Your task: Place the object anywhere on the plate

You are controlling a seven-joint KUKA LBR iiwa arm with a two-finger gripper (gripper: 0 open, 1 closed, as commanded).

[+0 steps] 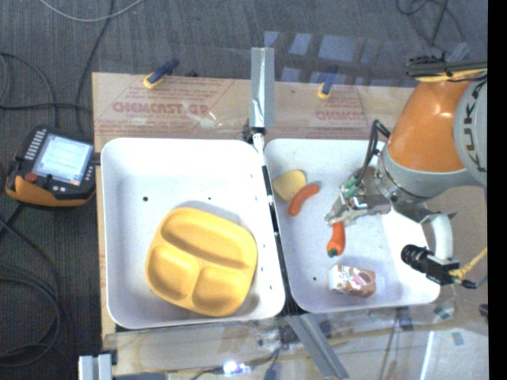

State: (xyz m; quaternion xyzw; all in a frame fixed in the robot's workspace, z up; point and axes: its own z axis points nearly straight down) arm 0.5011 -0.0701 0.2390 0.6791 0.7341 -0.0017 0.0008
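Overhead slanted view of the table [111,93] bearing two white bins. The left bin [127,172] contains a yellow divided plate [202,261]. The right bin [396,283] contains a pale yellow piece [288,184], touching an orange sausage-shaped item [303,199], and a wrapped packet [352,280] near the front wall. The pincer [342,214] hangs directly above a small carrot [337,239], at its top end. A handheld control pendant [54,167] lies left of the table.
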